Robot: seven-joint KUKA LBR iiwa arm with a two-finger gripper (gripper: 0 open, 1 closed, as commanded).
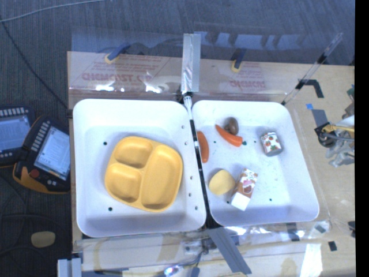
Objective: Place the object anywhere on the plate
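Two shallow white plastic bins side by side on the bench. Left bin: yellow three-compartment plastic plate, roughly centred. Right bin: orange sausage-shaped toy against its left wall; orange toy carrot touching small brown round toy toward the back; small printed packet right of them; yellow lemon-shaped toy in front, red-and-white printed carton just right of it.

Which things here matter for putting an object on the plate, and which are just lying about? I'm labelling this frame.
Part of the job:
yellow plate in the left bin
right bin items: yellow lemon-like piece, carrot, brown round piece, sausage, small carton, small packet

Lying about:
handheld controller on the floor
yellow clamps
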